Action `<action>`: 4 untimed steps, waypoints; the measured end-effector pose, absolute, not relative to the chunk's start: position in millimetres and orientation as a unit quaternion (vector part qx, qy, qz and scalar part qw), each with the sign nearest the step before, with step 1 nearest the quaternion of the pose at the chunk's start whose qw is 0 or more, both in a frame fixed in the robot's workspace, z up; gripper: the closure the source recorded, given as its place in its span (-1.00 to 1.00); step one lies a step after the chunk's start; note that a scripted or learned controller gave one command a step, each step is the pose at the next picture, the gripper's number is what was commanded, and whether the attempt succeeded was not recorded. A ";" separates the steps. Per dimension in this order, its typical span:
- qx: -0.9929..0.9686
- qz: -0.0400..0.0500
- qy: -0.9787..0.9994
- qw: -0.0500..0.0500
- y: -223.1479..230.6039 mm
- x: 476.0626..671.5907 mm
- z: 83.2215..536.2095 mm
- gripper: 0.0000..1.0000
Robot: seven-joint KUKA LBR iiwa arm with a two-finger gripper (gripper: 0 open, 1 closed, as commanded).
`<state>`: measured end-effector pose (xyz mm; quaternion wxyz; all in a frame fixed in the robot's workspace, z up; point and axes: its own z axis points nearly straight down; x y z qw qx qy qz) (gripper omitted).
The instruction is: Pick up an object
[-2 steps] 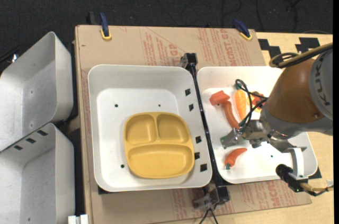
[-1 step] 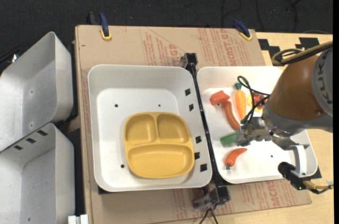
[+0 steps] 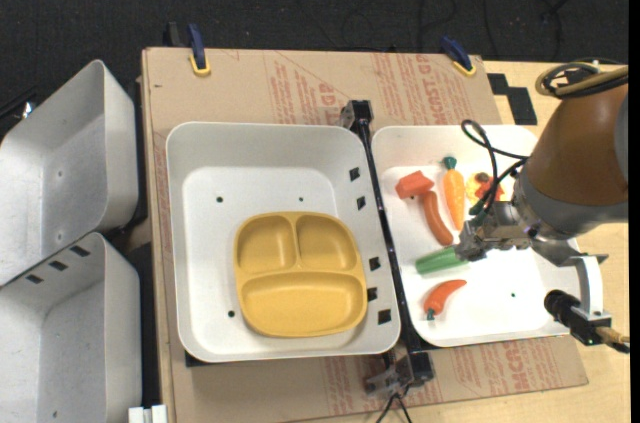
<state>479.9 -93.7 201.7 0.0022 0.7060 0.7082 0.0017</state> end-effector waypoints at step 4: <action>0.705 0.000 0.710 0.000 -5.3 530.9 249.9 1.00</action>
